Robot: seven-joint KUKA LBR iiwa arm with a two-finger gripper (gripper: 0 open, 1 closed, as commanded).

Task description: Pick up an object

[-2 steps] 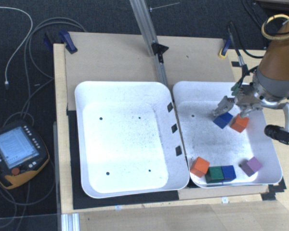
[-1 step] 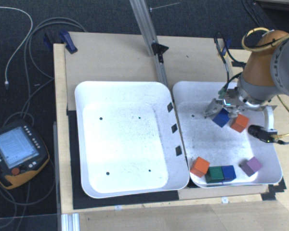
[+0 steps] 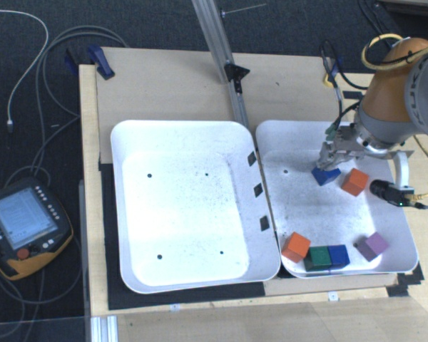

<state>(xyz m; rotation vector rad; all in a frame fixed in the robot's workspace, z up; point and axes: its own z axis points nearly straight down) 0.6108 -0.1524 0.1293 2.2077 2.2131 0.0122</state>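
Where the gripper [image 3: 331, 159] meets it, blue block [image 3: 327, 175] lengthwise left-right, slightly tilted; grip indiscernible.

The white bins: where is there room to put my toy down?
The left bin is bare inside. In the right bin, the middle is free, between the claw over a blue block and the near-edge row: orange block, green block, purple block.
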